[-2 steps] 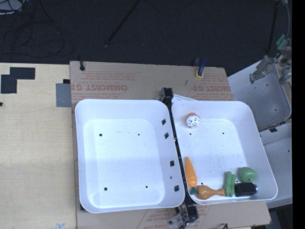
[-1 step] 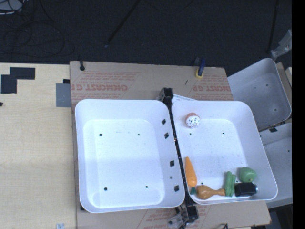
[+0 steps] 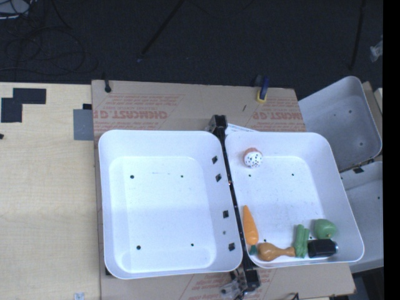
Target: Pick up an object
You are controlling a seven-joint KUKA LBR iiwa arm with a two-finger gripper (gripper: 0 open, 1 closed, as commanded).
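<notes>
Starting at the far left, we've got the pale wooden desk (image 3: 44, 199), with dark tape patches (image 3: 25, 102) up at its 11 o'clock corner and a grey square (image 3: 82, 124) just right of them. Moving right, a brown cardboard sheet (image 3: 187, 108) with reversed red lettering lies under the 2 bins.

Now the left bin (image 3: 162, 211): white, shallow, rounded corners, and a few small dark dots on its floor. Along its right rim a line of black clips (image 3: 225, 186) runs where it touches the right bin (image 3: 294, 192).

Here is where the action sits. At 11 o'clock in the right bin we see a small white ball (image 3: 252, 158) with dark specks and a reddish top, well apart from everything else. Down at 7 o'clock an orange carrot (image 3: 250, 225) lies along the left wall, tip toward 12. Just below it, at 6 o'clock, an orange gourd shape (image 3: 275, 251) lies against the near wall, its narrow end pointing to 3 o'clock. Beside that end stands a long green piece (image 3: 301, 240), and at 5 o'clock a rounded green lump (image 3: 324, 229) sits just above a black object (image 3: 322, 249); those 3 are bunched together, touching or nearly so.

Up at 12 o'clock on the cardboard, a yellow and blue clamp (image 3: 262, 92). Far right, a grey metal plate (image 3: 344, 114).

The tool: spread or pressed together, we cannot tell.
</notes>
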